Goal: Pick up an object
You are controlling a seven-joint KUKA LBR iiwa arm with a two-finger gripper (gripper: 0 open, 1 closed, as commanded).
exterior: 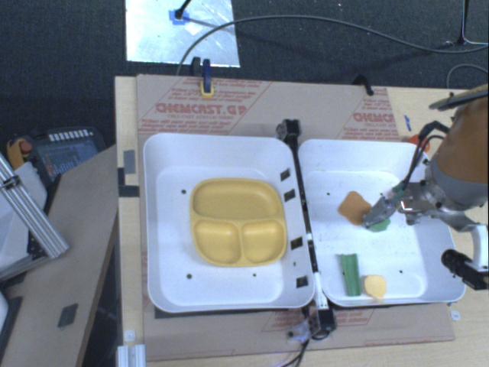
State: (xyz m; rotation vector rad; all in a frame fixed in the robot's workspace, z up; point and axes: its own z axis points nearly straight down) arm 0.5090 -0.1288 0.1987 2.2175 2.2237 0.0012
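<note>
Robot gripper (pixel 380 219) sits low beside an orange-brown piece (pixel 353 206) in the right bin (pixel 439 281); finger spread unclear, so it may nudge the piece away instead of grasping it

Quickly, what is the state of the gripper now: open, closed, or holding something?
Gripper: cannot be told; it is low in the right white bin, at the flat brown object and a small green object.

The brown board (pixel 252 102) under the two white bins carries red print — "CHEMCAST GP" reads just behind the left bin (pixel 164 228), near a yellow clamp (pixel 206 89). The same red print repeats behind the right bin (pixel 435 277) — there only partly legible.
</note>
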